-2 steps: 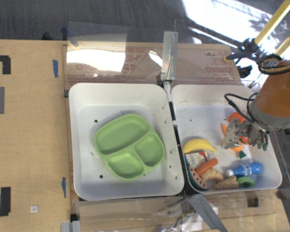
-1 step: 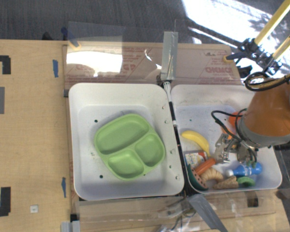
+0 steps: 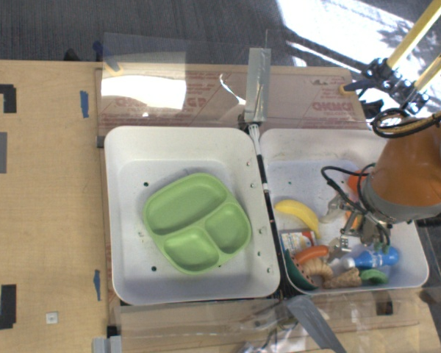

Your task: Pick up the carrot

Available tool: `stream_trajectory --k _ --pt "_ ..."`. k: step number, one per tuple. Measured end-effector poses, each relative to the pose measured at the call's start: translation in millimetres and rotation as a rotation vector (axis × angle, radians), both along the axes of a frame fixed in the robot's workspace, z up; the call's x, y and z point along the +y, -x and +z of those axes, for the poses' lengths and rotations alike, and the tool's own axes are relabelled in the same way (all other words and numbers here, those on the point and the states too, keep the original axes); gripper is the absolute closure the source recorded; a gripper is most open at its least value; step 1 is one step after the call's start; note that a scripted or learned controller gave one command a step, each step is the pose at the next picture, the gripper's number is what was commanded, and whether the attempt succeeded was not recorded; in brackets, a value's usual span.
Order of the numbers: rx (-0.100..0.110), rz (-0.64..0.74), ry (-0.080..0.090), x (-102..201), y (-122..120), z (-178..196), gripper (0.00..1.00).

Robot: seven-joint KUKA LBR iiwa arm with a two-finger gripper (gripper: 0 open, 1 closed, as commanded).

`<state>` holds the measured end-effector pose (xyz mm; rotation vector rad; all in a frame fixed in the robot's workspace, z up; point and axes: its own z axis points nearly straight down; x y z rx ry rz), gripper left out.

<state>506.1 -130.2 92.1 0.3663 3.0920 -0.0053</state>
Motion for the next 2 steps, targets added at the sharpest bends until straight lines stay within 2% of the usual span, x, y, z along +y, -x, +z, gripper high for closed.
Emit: stream_trajectory --k 1,2 --pt "0.013 -0.274 -0.011 -16.3 -35.9 -2.2 0.0" --pt "0.001 -0.272 -0.009 -16.3 -39.3 11.1 1.0"
